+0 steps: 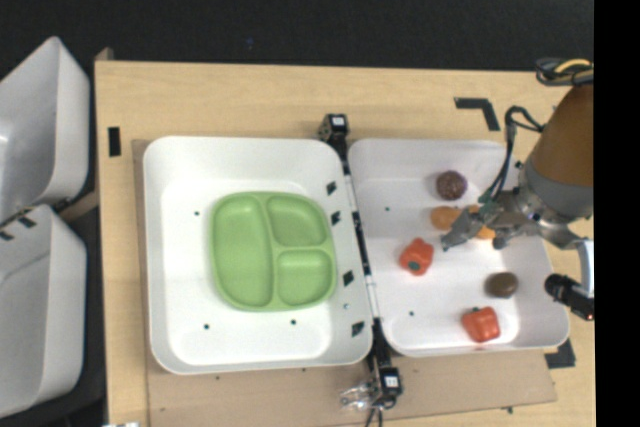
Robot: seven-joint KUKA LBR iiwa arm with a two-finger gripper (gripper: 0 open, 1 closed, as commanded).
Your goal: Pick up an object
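The gripper [470, 227] hangs low over the right bin [400, 335], near its middle and toward its right wall, and its dark fingers look spread, with nothing visibly caught between them; an orange piece [446, 216] lies just beside or partly under the fingertips, and whether they touch it cannot be told from this slanted view. That piece seems the target in hand. Other candidates sit in the same bin: a dark purple ball [451, 184] toward the far edge, a red pepper [417, 257] near the middle, a brown lump [501, 285] toward the right wall, and a red block [481, 324] close to the near edge. The left bin [170, 335] carries a green tray [271, 249] with three compartments, well apart from the work. To do this step well, I judge the fingers should straddle the orange piece squarely before closing, with the piece centred between them rather than off one tip, since a small rounded thing will likely squirt sideways under an uneven pinch. The descent should reach the bin floor gently so the tips get beneath the widest part. The purple ball is near enough that a wide approach could nudge it, so a straight drop seems safer than a sweep. After closing, a slow vertical lift would show whether the hold is real.
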